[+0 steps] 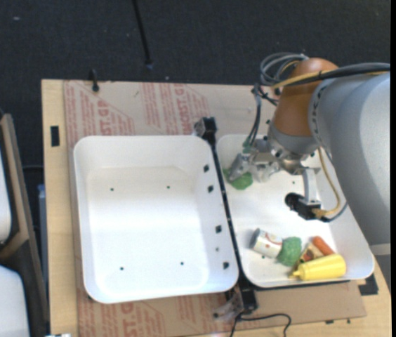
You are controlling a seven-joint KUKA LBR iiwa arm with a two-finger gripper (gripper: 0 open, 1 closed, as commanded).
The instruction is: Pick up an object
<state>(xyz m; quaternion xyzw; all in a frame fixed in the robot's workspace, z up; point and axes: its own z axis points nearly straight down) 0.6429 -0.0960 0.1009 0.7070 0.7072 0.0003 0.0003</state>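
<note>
Dark speckled floor [57, 27] behind bench [57, 188]

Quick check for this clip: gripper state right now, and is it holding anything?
Gripper: low in the right bin, right at a green object; open or closed cannot be told, and a hold cannot be confirmed.

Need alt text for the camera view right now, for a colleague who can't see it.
The gripper is low in the right bin, at a green object near the divider. A yellow bottle and other small items lie along that bin's near edge.
</note>
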